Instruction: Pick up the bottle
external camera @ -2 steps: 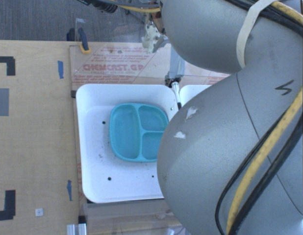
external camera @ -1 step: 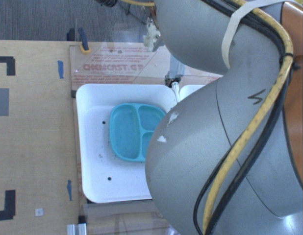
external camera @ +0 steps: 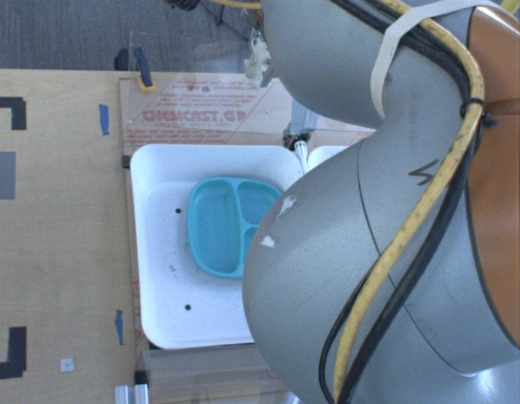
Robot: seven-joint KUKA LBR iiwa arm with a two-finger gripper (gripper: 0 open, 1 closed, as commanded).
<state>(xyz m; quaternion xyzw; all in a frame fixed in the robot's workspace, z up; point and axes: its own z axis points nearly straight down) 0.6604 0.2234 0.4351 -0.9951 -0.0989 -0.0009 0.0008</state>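
Grey arm (external camera: 369, 251) overhangs shallow white bin (external camera: 159, 310) with blue divided plastic tray (external camera: 218, 225). Gripper's state: cannot tell. Confirm bottle is seated before lifting.

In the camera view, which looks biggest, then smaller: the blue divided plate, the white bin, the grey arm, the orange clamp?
1. Grey arm, though nearness to the camera inflates it.
2. White bin.
3. Blue divided plate.
4. Orange clamp.

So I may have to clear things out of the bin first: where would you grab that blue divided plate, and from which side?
Probably the raised outer rim of the blue divided plate, on its exposed side toward the view's left, coming down from above. It lies flat in the white bin, so only the thin rim offers an edge to pinch. Its other side is hidden under the grey arm.
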